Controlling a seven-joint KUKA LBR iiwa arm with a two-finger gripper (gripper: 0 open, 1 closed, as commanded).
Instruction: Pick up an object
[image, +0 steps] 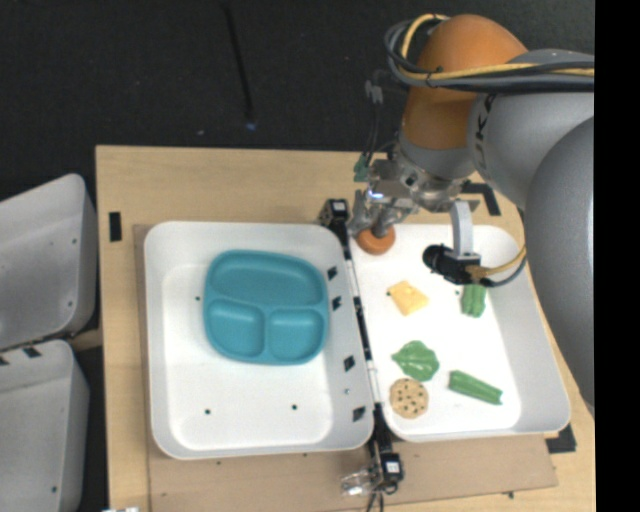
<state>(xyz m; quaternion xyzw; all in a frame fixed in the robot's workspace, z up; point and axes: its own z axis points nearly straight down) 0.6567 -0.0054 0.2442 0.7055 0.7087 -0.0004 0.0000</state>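
Note:
My gripper (378, 212) hangs over the far left corner of the right bin (530, 380). A small round orange object (377, 239) lies directly beneath it, with its top hidden by the gripper. I cannot tell whether the gripper touches it. Also in the right bin are a yellow cheese wedge (407, 297), a small green piece (473, 300), a green leafy piece (415, 359), a long green pod (475, 387) and a brown cookie (408, 398).
The left bin (180, 400) holds a teal divided plate (266, 306). A black cable fitting (447, 262) hangs from the wrist above the right bin's far side. The raised divider (356, 330) between the bins runs just left of the gripper.

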